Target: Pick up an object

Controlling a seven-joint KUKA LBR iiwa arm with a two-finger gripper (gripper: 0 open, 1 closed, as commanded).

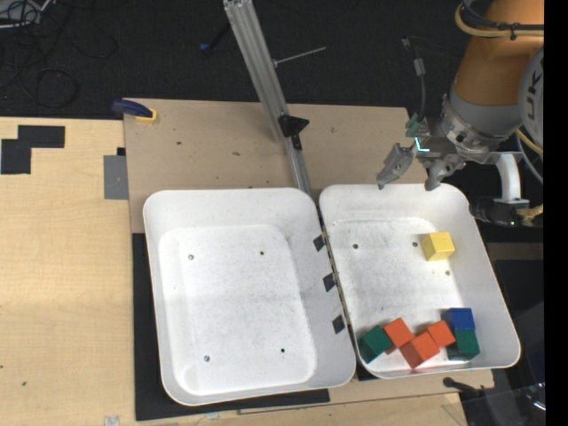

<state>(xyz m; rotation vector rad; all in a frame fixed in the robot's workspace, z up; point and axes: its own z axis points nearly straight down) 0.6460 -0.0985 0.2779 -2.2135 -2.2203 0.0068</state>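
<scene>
A light brown wooden worktop (213, 149) is seen carrying two shallow white plastic bins side by side, the left bin (177, 380) and the right bin (484, 238) touching along their inner edges. A small blue-and-yellow clamp (133, 109) is seen at its far left corner.

No readable text from my seat.
I'm scanning both white bins (232, 204), the coloured blocks (422, 342) and the arm's orange band (493, 60), and I'm finding no legible label, brand, number or sign anywhere.
</scene>
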